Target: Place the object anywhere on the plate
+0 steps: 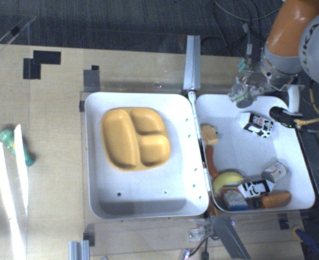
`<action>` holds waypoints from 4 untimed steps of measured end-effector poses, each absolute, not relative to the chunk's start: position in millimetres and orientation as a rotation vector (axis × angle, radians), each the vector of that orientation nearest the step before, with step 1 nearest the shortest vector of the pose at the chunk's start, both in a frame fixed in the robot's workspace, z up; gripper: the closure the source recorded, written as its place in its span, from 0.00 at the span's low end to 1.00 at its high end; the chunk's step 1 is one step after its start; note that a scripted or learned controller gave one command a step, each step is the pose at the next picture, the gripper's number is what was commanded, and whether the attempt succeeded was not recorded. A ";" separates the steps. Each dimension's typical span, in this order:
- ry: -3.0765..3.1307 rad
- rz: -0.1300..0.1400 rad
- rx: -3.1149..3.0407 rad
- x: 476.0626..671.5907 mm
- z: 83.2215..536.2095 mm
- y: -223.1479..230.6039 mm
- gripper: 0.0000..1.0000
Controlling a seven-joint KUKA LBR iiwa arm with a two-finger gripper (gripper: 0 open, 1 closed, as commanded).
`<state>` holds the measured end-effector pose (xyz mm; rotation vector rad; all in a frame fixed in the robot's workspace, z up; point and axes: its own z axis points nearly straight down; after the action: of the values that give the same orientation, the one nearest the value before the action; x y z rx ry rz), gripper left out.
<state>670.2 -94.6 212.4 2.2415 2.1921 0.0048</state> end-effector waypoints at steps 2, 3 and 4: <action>2.155 0.008 2.276 643.2 361.3 -116.5 0.00; 2.553 0.005 1.813 613.2 438.4 -191.5 0.00; 2.553 0.005 1.813 613.3 438.2 -191.3 0.00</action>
<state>613.3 -191.3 438.2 1.8127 2.5532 0.0053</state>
